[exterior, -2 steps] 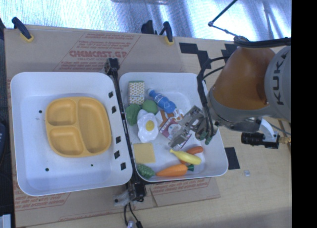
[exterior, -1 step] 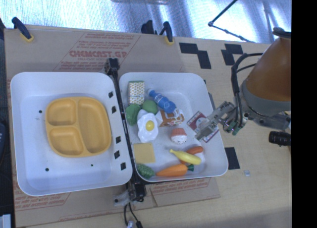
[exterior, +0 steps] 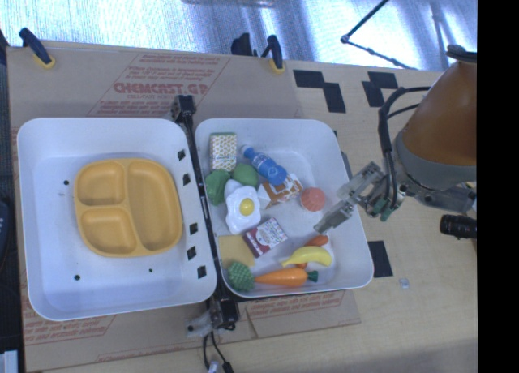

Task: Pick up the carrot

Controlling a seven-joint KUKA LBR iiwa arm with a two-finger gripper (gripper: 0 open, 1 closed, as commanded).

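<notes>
The carrot (exterior: pixel 277 277) lies flat along the near wall of the right bin (exterior: pixel 357 258), just under a banana (exterior: pixel 308 258), so bring your empty, slightly spread gripper (exterior: pixel 340 211) down across its orange middle, clear of the banana.

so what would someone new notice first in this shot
Probably the yellow divided plate, alone in the left bin. Next, the heap of toy food in the right bin: a fried egg mid-pile, a blue bottle behind it, and the carrot along the near wall beside a banana. The robot's hand hangs over that bin's right rim.
</notes>
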